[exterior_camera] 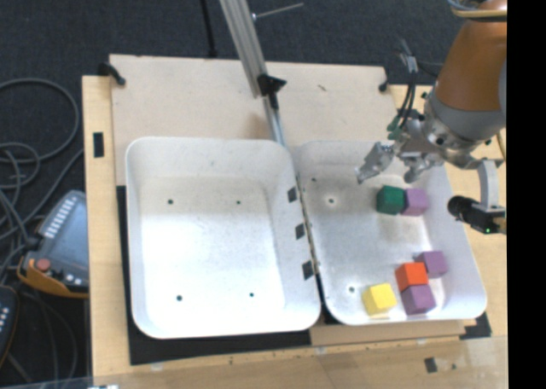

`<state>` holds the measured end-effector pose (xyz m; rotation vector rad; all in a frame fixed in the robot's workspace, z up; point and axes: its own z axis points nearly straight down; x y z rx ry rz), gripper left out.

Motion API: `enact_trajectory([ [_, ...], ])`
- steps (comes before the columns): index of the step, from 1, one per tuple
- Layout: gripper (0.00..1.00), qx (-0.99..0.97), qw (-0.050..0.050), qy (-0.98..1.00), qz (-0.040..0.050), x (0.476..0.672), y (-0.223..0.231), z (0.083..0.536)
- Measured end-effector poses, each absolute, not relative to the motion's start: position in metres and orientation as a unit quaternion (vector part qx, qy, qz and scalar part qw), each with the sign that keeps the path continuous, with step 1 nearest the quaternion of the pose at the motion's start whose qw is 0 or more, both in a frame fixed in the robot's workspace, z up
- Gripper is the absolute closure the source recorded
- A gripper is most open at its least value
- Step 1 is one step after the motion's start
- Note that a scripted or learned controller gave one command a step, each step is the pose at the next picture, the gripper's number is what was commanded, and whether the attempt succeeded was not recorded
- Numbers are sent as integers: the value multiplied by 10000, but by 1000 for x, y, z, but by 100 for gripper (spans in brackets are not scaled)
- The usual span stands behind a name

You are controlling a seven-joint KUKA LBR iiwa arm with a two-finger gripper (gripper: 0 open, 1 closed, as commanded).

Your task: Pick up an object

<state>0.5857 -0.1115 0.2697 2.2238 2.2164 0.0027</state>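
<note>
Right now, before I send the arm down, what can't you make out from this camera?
- Gripper: its fingers spread above the green block, but height over it is unreadable from this overhead slant.
- Green block and the purple block beside it: touching or apart, too small to tell.
- Arm's upper part: cut off by the camera view's right edge.

A pale beige wooden tabletop [196, 97] stands on dark grey carpeted floor [102, 3]. Grey looped cables [26, 148] lie at the left, beside an orange-edged grey handheld controller [60, 242]. A slanted aluminium rail [239, 20] rises behind.
</note>
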Motion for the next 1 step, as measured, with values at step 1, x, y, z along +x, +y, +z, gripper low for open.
enact_trajectory([
  [1,0,7093,13,7049,-23,606,-209,220],
])
